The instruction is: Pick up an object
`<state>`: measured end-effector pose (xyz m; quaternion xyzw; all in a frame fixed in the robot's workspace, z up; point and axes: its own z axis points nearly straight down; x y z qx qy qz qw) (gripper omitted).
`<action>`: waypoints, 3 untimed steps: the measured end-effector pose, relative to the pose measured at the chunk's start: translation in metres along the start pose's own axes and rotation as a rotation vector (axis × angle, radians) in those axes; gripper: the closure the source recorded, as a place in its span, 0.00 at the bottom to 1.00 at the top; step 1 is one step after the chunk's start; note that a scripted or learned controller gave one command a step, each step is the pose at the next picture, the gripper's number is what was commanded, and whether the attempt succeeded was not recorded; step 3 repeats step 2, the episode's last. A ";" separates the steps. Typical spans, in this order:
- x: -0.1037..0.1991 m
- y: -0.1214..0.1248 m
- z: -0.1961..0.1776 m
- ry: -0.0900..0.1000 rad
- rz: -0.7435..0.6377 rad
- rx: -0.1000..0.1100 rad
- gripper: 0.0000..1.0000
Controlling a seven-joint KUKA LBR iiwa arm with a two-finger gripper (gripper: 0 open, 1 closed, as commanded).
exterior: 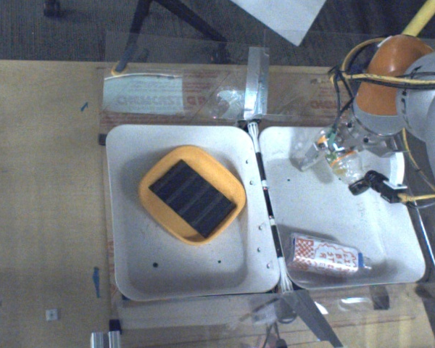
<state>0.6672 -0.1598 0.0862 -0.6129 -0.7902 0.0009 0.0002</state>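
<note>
Two white bins are seen side by side. In the left bin [130, 267] a yellow pad [192, 194] with a black ribbed face is recorded, lying flat near the middle and turned at a slant to the bin walls. In the right bin [391, 238] a red-and-white patterned packet [325, 254] is noted, lying flat close to the near wall, its long axis roughly along that wall. The arm [391, 71] is entered from the right, and the gripper [322, 154] is located over the far part of the right bin, well apart from the packet. How far the claw is open cannot be told. Both objects are seen resting in their bins, apart from it.
</note>
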 end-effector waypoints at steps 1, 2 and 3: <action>0.000 0.001 -0.011 -0.002 -0.002 -0.002 1.00; 0.041 0.011 -0.109 -0.003 -0.211 -0.006 1.00; 0.041 0.011 -0.109 -0.003 -0.211 -0.006 1.00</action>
